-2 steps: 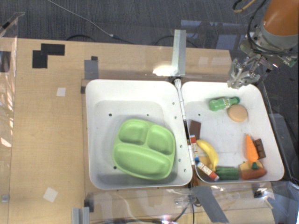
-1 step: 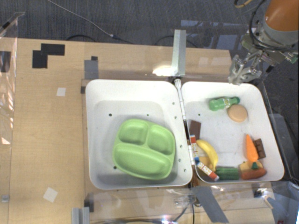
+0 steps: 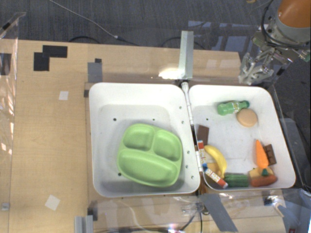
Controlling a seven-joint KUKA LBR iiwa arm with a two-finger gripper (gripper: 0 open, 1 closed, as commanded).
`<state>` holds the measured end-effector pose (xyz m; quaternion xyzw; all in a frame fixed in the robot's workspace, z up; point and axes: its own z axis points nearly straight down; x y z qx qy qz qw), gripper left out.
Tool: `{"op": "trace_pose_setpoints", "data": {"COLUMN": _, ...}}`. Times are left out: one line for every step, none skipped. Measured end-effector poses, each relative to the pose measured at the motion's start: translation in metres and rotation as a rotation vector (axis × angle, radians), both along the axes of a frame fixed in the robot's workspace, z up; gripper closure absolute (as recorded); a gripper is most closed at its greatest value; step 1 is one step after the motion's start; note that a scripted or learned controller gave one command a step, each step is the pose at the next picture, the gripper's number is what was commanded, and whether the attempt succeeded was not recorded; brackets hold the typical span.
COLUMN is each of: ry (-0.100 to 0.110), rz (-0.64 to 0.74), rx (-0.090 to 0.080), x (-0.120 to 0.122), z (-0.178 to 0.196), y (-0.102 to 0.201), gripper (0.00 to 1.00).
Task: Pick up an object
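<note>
My gripper (image 3: 256, 71) hangs above the bench just beyond the far rim of the right bin (image 3: 279, 111). It is open and holds nothing. Below it in that bin lie a green bottle (image 3: 232, 107) and a round tan bun (image 3: 247, 118). Further toward the front are an orange carrot (image 3: 261, 153), a brown bar (image 3: 270, 155), a yellow banana (image 3: 216, 159), a green cucumber (image 3: 236, 180) and a red-orange toy (image 3: 263, 178). All lie apart from the gripper.
The left bin (image 3: 102, 130) holds a green divided plate (image 3: 149, 154). A brown block (image 3: 202, 134) and a small striped tube (image 3: 214, 174) lie beside the centre wall (image 3: 189, 125). A grey post (image 3: 186, 52) stands behind the bins.
</note>
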<state>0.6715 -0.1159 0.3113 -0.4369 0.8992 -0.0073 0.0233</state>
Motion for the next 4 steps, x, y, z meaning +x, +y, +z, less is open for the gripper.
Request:
{"op": "trace_pose_setpoints", "data": {"ry": -0.012, "rz": -0.001, "rx": 0.002, "x": 0.002, "z": 0.014, "y": 0.001, "gripper": 1.0}}
{"op": "trace_pose_setpoints", "data": {"ry": 0.043, "rz": 0.243, "rx": -0.012, "x": -0.015, "z": -0.085, "y": -0.082, "gripper": 1.0}}
{"op": "trace_pose_setpoints", "data": {"ry": 0.029, "rz": 0.244, "rx": -0.013, "x": -0.011, "z": -0.068, "y": -0.078, "gripper": 1.0}}
{"op": "trace_pose_setpoints", "data": {"ry": 0.032, "rz": 0.007, "rx": -0.008, "x": 0.0, "z": -0.005, "y": -0.089, "gripper": 1.0}}
